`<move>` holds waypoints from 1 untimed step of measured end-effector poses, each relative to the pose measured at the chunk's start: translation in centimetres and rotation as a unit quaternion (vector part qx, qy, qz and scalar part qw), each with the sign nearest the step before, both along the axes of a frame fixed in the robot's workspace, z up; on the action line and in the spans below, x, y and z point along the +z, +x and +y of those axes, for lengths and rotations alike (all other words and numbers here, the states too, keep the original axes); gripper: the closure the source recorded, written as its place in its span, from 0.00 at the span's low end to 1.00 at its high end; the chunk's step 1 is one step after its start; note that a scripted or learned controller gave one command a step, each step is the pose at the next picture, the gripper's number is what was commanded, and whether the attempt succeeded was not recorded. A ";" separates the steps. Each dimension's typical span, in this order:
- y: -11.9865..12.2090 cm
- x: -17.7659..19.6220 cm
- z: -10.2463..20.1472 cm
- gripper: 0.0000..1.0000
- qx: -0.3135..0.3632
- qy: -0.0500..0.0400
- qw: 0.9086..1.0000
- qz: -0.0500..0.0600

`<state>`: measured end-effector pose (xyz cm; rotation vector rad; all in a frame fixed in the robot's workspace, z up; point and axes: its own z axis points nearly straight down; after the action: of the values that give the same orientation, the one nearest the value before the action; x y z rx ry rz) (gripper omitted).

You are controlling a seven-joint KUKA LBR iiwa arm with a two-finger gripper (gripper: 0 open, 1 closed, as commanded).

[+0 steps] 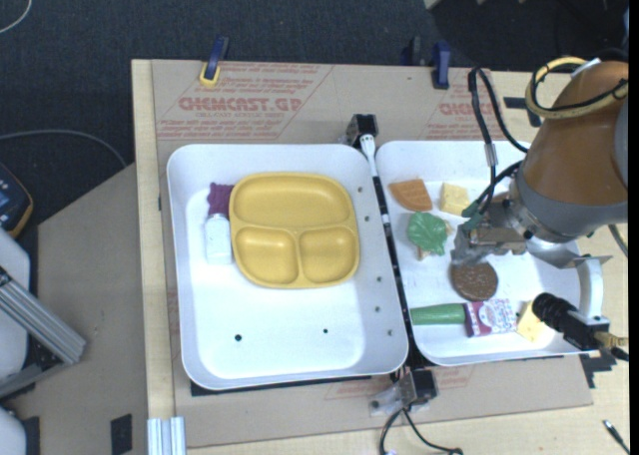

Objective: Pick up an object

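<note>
End effector [479,239]: low in right bin [419,335], beside green broccoli [428,231]; finger state cannot be told.
Left bin [270,343]: yellow tray [294,227].

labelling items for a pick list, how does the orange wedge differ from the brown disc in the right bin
The orange wedge is angular and light orange; the brown disc is round and dark brown. The wedge lies near the bin's far edge, apart from the gripper; the disc sits right beside it. Both lie flat in the right bin.
</note>
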<state>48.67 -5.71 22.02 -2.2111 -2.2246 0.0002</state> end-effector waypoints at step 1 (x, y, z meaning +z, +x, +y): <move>-0.4 -0.2 3.9 1.00 -0.001 -0.001 1.000 0.000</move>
<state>48.29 -1.85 21.79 -2.2134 -2.2233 0.0018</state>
